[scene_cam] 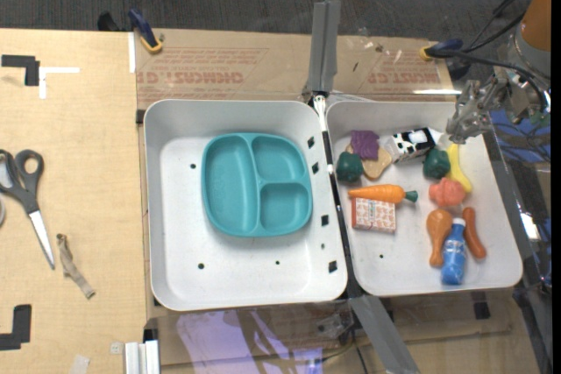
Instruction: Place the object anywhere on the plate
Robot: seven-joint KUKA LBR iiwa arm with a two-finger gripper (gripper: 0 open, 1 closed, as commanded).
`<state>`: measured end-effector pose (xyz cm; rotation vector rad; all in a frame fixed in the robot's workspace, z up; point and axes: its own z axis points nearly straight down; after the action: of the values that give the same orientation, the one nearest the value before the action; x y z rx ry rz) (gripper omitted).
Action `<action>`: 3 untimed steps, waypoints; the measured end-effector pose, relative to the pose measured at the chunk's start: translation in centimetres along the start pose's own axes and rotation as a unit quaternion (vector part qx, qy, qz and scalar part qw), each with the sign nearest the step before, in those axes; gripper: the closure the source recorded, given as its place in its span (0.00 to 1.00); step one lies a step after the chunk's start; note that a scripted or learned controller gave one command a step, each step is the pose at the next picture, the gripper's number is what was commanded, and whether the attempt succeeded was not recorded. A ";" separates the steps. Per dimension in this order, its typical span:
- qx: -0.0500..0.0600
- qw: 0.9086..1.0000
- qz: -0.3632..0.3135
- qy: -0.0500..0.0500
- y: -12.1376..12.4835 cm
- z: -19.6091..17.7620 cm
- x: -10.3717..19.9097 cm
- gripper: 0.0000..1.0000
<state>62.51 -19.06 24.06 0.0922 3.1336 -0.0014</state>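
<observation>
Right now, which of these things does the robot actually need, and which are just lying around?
For the job: teal plate, toy foods such as the carrot and banana, the hand.
Lying about: scissors, blue clamp, cardboard sheet.

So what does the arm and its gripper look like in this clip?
At the right edge, a patch of the arm's orange band shows at the top corner. Below it sits the gripper, a bare grey metal assembly with slim metal fingers. Dark cables loop from the upper right toward it, and blue wires trail beside the wrist.
</observation>
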 end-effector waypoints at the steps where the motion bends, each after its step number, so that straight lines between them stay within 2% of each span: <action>1: 0.000 0.999 0.035 0.000 -3.0 -6.8 -3.0 1.00; 2: 0.000 0.999 0.035 0.000 -2.9 -6.8 -3.0 0.00; 3: 0.000 0.999 0.035 -0.003 -2.9 -7.8 -3.1 1.00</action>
<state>65.43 -22.14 31.92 0.2013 3.1230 -0.0013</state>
